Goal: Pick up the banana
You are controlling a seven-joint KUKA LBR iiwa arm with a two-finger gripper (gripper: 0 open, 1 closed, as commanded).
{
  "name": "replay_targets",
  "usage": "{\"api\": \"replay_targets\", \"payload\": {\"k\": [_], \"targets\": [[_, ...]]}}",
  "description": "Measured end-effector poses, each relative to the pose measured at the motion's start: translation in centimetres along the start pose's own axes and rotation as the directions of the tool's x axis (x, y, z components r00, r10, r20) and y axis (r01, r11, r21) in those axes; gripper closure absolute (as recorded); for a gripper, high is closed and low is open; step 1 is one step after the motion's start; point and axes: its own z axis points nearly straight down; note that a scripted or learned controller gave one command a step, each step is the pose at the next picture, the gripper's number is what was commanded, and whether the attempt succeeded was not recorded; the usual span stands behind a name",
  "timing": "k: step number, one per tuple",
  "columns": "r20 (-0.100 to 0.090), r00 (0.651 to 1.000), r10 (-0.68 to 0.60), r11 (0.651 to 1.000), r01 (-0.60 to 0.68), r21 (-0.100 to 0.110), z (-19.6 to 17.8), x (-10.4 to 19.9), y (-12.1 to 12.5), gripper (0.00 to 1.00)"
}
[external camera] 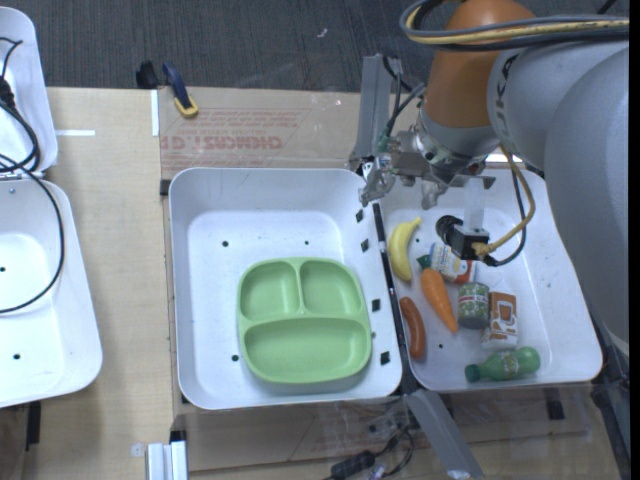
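Observation:
The yellow banana (403, 248) lies curved along the left wall of the right bin (560, 298), near the bin's upper left corner. My gripper (402, 182) hangs just above and behind the banana's upper end, under the grey wrist and its orange band. Nothing shows between the gripper and the banana, which rests on the bin floor.
An orange carrot (438, 298), a red sausage (413, 328), a small can (473, 306), a box (503, 318), a green bottle (503, 364) and a small jar (450, 261) crowd around the banana. A green divided plate (303, 320) sits in the left bin (200, 268).

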Motion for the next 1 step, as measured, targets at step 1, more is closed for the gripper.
{"api": "replay_targets", "payload": {"k": [1], "targets": [[-0.001,0.993,0.12,0.993,-0.12,0.003,0.38,-4.2,-6.36,0.0]]}}
